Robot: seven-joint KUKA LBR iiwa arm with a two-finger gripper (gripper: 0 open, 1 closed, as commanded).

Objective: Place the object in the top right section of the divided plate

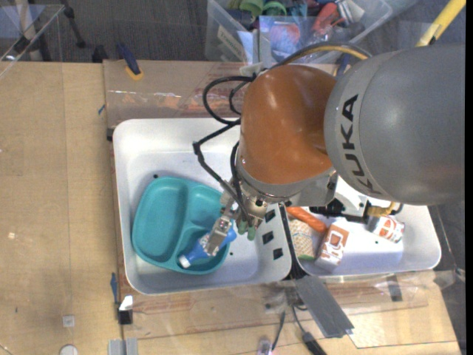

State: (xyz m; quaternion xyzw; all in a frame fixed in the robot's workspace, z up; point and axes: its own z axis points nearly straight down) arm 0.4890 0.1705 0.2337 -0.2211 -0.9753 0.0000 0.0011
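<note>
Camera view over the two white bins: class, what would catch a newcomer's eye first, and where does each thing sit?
The big grey arm with its orange band looms over the middle, reaching in from the right. Below it, the teal divided plastic plate lies in the left white bin, with the end effector low over the plate's right side beside a small blue and white object. An orange carrot-shaped toy lies in the right bin.
</note>
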